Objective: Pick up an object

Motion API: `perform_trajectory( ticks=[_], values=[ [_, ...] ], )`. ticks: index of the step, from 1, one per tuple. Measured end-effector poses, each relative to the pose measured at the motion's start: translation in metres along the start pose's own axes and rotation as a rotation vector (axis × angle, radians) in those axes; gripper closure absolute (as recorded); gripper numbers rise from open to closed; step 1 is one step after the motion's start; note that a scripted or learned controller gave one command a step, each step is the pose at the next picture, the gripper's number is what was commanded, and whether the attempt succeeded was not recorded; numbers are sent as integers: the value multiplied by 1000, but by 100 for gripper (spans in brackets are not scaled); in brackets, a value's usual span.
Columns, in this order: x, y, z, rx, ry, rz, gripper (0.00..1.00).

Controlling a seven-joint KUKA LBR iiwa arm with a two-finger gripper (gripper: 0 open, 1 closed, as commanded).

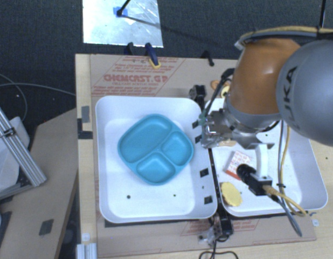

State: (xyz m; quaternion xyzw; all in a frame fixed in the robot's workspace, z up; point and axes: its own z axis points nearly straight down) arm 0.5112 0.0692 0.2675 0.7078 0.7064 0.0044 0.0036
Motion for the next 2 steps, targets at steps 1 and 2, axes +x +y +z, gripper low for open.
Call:
perform_trajectory(
  ticks=[1, 2],
  values=[
    [69, -10, -12, 9, 2, -13, 100],
    [9, -18, -142, -7, 2, 1, 100]
  ],
)
